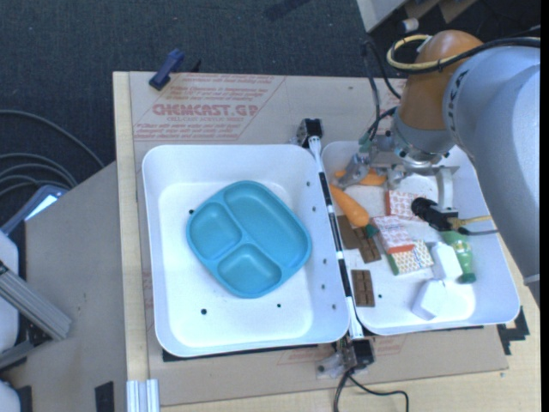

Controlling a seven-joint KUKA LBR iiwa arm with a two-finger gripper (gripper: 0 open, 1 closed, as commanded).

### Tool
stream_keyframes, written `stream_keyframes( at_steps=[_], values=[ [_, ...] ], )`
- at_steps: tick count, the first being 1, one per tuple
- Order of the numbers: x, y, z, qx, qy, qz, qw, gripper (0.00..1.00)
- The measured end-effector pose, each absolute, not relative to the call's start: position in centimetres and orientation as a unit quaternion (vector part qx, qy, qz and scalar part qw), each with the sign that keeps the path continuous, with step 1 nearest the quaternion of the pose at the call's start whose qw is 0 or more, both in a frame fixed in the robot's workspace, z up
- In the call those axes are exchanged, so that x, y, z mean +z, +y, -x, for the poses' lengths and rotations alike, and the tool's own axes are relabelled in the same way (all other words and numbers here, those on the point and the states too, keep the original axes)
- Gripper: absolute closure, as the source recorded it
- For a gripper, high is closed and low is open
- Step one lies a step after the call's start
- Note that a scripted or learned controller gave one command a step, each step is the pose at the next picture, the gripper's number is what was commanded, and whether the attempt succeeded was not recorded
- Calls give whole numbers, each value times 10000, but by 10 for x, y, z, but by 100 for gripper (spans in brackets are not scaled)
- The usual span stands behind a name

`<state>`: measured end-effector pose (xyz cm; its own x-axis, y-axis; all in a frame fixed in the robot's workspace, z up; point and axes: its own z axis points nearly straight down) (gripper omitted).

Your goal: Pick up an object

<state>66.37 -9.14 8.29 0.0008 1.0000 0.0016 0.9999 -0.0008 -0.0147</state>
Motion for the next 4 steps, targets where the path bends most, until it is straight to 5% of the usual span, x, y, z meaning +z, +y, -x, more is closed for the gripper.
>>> stream_keyframes(
  at_steps=[1, 3, 4],
  values=[
    [85, -127, -658, 10, -7069, 7073, 11, 0],
    [83, -98, -663, 74, -7065, 7076, 60, 0],
    [84, -100, -565, 5, -7068, 7074, 10, 0]
  ],
)
